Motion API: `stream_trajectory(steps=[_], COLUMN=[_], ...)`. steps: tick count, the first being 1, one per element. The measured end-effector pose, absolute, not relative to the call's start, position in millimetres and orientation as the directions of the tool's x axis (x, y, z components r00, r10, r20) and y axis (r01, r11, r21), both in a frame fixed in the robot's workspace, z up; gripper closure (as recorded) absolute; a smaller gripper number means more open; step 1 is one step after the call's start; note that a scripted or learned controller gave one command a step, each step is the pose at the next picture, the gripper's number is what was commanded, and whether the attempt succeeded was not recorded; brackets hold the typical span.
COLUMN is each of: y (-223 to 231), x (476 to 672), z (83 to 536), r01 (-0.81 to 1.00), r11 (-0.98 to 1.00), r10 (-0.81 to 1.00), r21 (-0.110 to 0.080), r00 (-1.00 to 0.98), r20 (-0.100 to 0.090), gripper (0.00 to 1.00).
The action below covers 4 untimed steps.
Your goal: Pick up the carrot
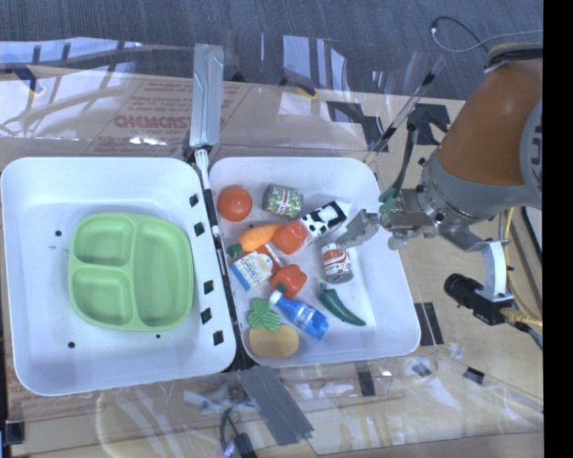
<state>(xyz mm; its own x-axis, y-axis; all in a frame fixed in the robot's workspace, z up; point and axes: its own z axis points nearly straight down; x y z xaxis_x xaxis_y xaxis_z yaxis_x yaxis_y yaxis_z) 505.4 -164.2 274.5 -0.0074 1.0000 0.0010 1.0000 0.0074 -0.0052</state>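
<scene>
Gripper point(358, 229) is hovering over the right bin's point(387, 299) right half; its closure I cannot tell. Carrot point(258, 238) is lying toward that bin's left wall, touching a red item point(289, 237) and crowded by a packet point(252, 268). Judged best: descending along its length, avoiding neighbours. Open room is lying near the back edge.

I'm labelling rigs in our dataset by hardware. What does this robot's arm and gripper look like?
The arm has a broad orange band above a grey wrist section. The gripper is small, of grey metal, at the end of a grey metal wrist assembly. Thin dark cables loop above the arm and run down its side, and a black cylindrical part sits below the wrist.
</scene>
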Motion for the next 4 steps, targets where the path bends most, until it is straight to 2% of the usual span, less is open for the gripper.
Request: stream_trajectory(steps=[1,2,3,4], y=[-94.5,-115.7,-104.3,-87.4], x=[536.0,600.8,620.5,645.2], z=[135.1,96.8,96.7,195.6], r01=[0.989,0.916,0.747,0.798], r11=[0.150,0.401,0.664,0.603], r10=[0.989,0.916,0.747,0.798], r21=[-0.008,0.003,-0.013,0.004], r00=[-0.150,-0.401,-0.664,-0.603], r20=[0.002,0.001,0.007,-0.005], gripper=[0.00,0.00,0.00,0.00])
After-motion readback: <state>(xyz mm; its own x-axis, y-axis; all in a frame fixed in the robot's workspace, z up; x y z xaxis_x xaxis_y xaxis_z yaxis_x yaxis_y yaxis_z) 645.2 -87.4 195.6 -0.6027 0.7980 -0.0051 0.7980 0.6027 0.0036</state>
